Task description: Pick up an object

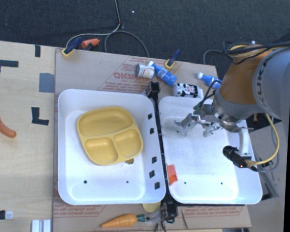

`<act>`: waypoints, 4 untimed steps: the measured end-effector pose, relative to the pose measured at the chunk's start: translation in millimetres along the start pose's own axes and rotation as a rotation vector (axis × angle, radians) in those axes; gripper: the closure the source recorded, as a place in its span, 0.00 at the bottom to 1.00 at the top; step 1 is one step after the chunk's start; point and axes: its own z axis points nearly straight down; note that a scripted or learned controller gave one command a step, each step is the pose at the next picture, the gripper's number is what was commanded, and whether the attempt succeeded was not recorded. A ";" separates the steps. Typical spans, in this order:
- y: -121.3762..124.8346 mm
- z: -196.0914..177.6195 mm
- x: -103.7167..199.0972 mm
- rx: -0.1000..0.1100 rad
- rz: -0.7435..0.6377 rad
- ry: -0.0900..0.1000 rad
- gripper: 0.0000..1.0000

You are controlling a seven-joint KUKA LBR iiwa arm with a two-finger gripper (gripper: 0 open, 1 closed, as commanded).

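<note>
Yellow plastic three-section plate [110, 134] lies in left shallow white bin [67, 147], tilted toward far-left. Grey arm with orange band [252, 83] reaches over right shallow white bin [214, 191]; pincer [198, 125] hangs above its far part, fingers spread, nothing between them. Orange toy carrot [120, 220] on near tabletop [14, 178], orange sausage-shaped toy [4, 125] far left.
</note>
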 end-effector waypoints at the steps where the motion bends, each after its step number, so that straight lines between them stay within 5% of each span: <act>1: -85.6 -0.9 80.8 0.008 -0.007 0.005 0.00; 2: -10.6 -1.1 8.0 -0.003 -0.001 0.000 0.00; 3: 12.4 -0.8 71.9 0.001 -0.010 0.004 0.00; 4: 59.7 -0.9 5.0 -0.002 0.000 -0.001 0.00</act>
